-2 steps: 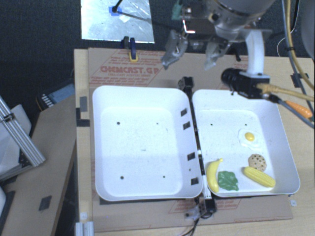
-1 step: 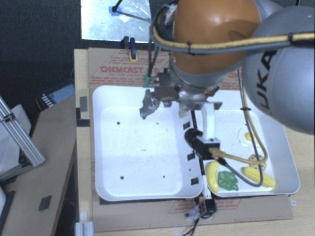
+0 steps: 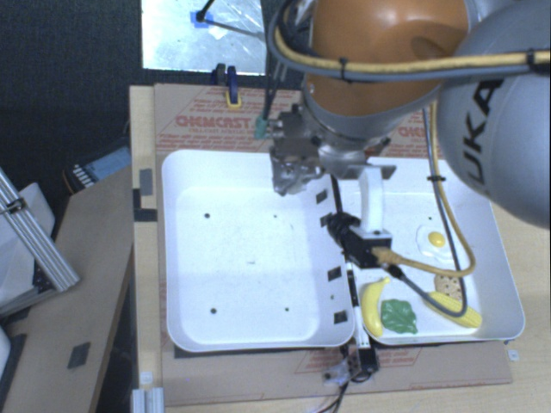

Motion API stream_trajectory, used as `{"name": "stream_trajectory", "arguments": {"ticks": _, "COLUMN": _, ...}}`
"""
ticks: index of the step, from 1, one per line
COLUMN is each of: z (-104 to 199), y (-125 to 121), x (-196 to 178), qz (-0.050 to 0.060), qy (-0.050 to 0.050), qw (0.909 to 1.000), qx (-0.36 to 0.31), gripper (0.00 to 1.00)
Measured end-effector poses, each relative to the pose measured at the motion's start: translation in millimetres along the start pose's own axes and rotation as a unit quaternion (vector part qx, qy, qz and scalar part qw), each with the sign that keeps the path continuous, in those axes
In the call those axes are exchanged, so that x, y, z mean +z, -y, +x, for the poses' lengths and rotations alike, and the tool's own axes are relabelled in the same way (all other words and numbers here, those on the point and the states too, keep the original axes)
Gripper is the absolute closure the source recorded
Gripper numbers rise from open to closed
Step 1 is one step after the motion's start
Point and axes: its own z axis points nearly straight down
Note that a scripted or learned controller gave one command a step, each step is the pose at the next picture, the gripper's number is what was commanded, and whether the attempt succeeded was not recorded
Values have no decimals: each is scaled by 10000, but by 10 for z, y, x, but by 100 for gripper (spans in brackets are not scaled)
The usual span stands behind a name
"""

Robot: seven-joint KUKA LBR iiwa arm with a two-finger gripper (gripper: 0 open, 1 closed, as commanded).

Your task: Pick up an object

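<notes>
Desk: tan wood [image 3: 90, 256] carried a cardboard sheet [image 3: 207, 110] printed with red lettering, and two shallow white bins sat side by side on that sheet.
Background: dark fabric lay behind the desk, with a shiny foil-like panel [image 3: 202, 20] at the top left.
Left bin [image 3: 185, 196]: its white floor showed a few small dark dots.
Right bin [image 3: 504, 304]: it held the objects, all gathered toward its near end.
Fried egg toy [image 3: 433, 241]: white with a yellow yolk, it lay flat toward the right side of the right bin.
Banana [image 3: 374, 308]: yellow, it lay near the divider between the bins, at the near end of the right bin.
Green piece [image 3: 399, 316]: it lay just beside the banana, on its right, touching or nearly so.
Corn cob [image 3: 456, 310]: yellow, it lay near the bin's right wall.
Cracker [image 3: 447, 284]: round and tan, it sat between the egg and the corn cob.
Arm: grey with a large orange band [image 3: 387, 33], it filled the upper right, and a yellow cable ran along it.
End effector [image 3: 297, 177]: it hung over the far edge of the bins, near the left bin's far right corner, well apart from the objects; I could not tell whether it was wide or narrow.
Clamp [image 3: 231, 84]: blue and yellow, it gripped the cardboard's far edge.
</notes>
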Motion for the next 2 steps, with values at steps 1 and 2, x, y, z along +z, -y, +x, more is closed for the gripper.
{"name": "stream_trajectory", "arguments": {"ticks": 1, "z": 59, "y": 243, "x": 624, "qz": 46, "qy": 17, "qw": 10000, "qx": 2, "gripper": 100}}
{"name": "stream_trajectory", "arguments": {"ticks": 2, "z": -705, "y": -268, "x": 1747, "qz": 60, "qy": 44, "qw": 9999, "qx": 73, "gripper": 100}}
